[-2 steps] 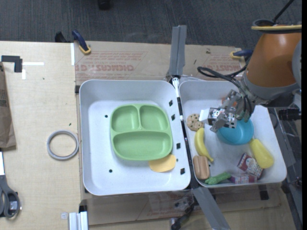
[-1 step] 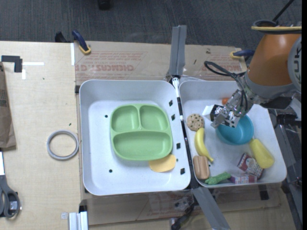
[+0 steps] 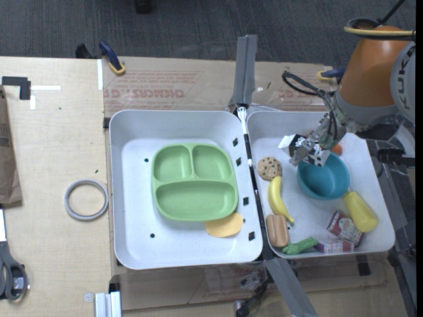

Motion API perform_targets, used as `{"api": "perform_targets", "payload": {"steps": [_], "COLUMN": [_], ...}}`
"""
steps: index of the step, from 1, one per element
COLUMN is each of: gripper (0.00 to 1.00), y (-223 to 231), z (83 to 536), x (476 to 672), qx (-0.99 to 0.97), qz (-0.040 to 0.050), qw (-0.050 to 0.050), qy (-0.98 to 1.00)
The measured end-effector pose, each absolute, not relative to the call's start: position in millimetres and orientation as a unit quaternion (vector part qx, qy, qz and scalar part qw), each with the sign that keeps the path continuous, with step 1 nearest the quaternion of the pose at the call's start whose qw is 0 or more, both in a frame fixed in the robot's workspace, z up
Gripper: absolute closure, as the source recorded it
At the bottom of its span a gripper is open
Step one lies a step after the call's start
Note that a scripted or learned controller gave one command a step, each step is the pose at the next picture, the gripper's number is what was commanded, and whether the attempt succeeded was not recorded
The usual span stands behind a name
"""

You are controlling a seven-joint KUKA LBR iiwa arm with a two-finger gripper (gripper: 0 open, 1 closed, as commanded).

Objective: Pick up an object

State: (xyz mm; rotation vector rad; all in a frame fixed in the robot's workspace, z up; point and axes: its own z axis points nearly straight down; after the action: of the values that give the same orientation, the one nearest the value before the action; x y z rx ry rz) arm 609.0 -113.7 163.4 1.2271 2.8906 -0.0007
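Observation:
My gripper hangs over the right bin, just above the upper left rim of a blue bowl. Left of the bowl lie a round cookie and a banana. Below them sit a hot dog and a green pea pod. A yellow lemon-like fruit rests at the bowl's lower right, with a red-and-white packet below it. An orange bit peeks out behind the arm. Nothing shows between the fingers.
The left bin holds a green divided plate and a yellow chip-like piece at its lower edge. A metal divider runs between the bins. A tape ring lies on the bench at left.

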Motion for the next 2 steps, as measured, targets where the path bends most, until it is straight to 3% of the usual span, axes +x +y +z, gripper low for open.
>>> {"api": "perform_targets", "payload": {"steps": [1, 2], "gripper": [1.00, 1.00], "y": [-127, -156], "z": [157, 164], "x": [647.2, 656.0], "qx": [0.430, 0.463], "qz": [-0.0005, -0.0002], "qw": [0.001, 0.002], "qy": [0.903, 0.886]}}
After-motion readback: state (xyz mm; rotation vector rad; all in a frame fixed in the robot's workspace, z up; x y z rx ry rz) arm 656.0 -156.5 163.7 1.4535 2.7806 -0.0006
